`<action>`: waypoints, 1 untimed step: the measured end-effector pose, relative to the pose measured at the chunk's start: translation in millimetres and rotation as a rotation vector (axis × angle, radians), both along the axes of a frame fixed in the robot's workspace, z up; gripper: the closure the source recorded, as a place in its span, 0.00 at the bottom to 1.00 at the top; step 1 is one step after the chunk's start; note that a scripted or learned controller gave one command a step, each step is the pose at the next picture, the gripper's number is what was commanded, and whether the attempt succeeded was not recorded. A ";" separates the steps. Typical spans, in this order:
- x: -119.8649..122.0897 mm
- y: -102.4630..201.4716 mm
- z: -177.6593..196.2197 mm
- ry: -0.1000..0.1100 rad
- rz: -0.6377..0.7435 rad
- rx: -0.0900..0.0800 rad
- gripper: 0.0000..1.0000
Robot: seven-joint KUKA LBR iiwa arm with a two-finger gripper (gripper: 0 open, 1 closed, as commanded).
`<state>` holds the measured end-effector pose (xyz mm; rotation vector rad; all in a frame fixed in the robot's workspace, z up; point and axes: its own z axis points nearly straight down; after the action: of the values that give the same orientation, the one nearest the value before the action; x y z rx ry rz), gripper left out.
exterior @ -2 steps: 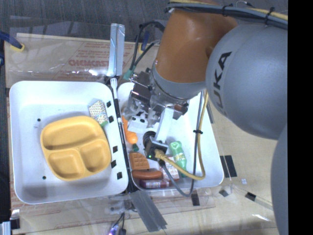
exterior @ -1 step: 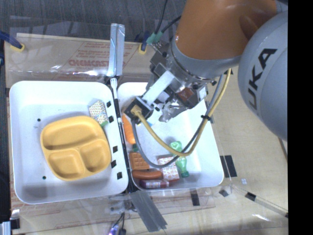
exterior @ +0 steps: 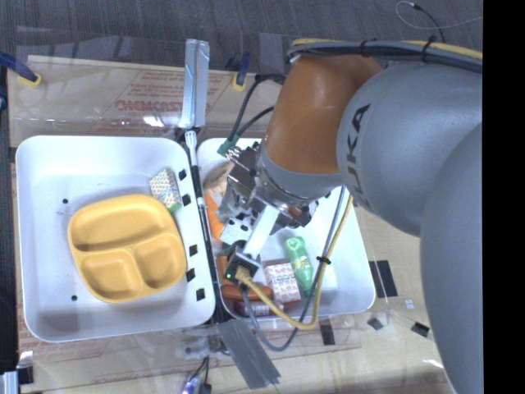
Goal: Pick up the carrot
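Observation:
In the right bin, the carrot shows as a thin orange strip lying against the left wall, mostly hidden under the arm's wrist. The gripper hangs low over the left half of this bin, right beside the carrot. The grey and orange arm covers most of the bin.
A green bottle and a red-and-white packet lie in the right bin near its front. The left bin holds a yellow divided tray and a small patterned packet by the divider.

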<state>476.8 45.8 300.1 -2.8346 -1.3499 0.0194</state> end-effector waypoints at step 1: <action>-0.4 -31.0 -65.9 0.000 0.246 0.005 1.00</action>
<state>476.4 14.8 234.2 -2.6452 -1.6852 0.0166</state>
